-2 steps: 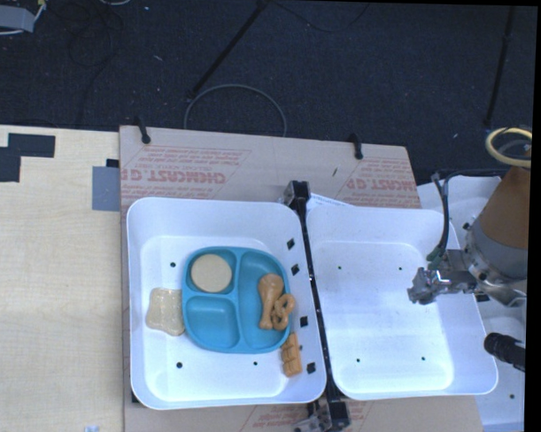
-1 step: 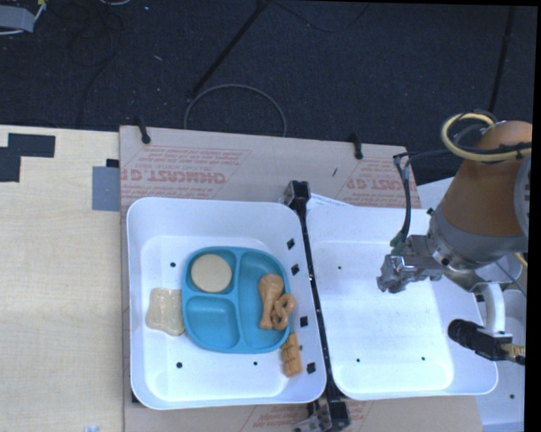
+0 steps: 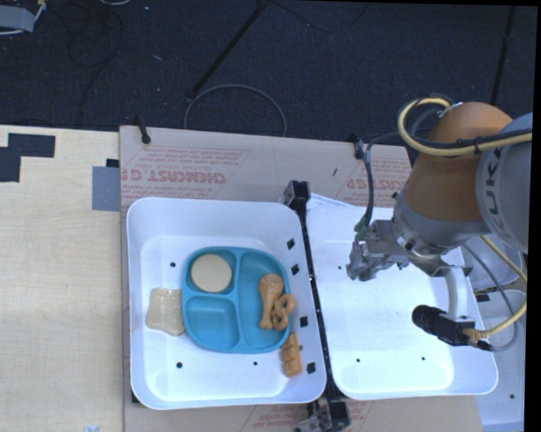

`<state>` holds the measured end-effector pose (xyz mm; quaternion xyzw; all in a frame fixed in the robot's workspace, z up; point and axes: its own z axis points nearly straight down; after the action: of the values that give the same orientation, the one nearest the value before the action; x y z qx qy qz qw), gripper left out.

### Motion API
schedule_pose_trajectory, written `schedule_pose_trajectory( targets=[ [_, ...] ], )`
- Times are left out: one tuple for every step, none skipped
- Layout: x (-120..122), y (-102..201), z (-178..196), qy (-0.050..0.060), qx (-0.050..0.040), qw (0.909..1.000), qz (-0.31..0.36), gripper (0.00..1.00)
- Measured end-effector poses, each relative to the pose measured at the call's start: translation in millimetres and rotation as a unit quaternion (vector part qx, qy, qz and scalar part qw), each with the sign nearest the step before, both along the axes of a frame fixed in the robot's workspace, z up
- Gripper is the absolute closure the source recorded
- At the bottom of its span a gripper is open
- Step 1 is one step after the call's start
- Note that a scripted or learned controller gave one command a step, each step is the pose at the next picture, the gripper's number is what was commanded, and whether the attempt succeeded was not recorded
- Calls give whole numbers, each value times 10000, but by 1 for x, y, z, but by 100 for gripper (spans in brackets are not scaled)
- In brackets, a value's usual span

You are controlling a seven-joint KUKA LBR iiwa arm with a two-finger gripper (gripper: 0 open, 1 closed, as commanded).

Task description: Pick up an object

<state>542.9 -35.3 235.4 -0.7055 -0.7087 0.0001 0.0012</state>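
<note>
Tool (image 3: 361,263) above right bin (image 3: 407,370)

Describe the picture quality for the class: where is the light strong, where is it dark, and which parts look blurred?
Camera view: the white bins are brightly lit, and the right bin is nearly washed out; the floor behind the bench is dark; the blue tray and the food on it are fairly sharp; the gripper is small, soft and shadowed, so its finger detail is lost.
</note>
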Motion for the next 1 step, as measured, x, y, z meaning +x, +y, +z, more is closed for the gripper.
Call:
schedule_pose_trajectory(
  targets=[
    [11, 49, 5, 2, 0, 10000, -1, 100]
  ],
)
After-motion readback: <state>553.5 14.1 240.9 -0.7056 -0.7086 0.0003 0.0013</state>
